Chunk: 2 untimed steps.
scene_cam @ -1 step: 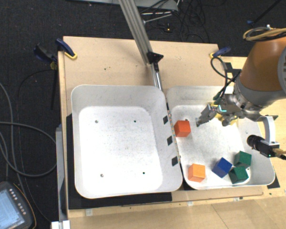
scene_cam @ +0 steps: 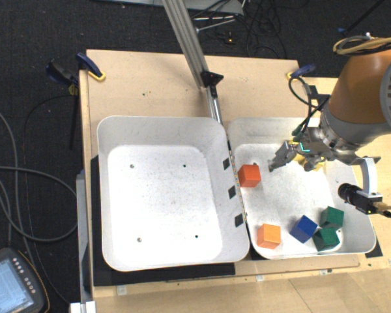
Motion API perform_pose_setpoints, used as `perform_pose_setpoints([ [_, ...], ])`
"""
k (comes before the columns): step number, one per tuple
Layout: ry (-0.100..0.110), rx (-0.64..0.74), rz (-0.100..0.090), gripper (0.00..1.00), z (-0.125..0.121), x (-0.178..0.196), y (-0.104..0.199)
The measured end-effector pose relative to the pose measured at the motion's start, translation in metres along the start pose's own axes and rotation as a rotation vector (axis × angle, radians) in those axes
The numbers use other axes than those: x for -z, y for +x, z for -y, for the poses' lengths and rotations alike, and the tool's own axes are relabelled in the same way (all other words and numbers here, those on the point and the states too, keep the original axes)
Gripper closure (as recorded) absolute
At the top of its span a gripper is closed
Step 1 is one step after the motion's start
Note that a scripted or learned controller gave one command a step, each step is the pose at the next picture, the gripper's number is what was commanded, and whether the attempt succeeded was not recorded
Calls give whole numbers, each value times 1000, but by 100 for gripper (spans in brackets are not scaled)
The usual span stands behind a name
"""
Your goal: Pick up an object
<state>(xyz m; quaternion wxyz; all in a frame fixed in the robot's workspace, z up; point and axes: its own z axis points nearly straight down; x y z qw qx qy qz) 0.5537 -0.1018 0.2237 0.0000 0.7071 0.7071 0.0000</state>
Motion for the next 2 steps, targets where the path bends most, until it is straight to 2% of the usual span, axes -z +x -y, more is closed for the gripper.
perform_pose_setpoints([
  [1,5,-1,0,0,-8,-57,-5],
  [2,5,-1,0,0,-4,-102,-10],
])
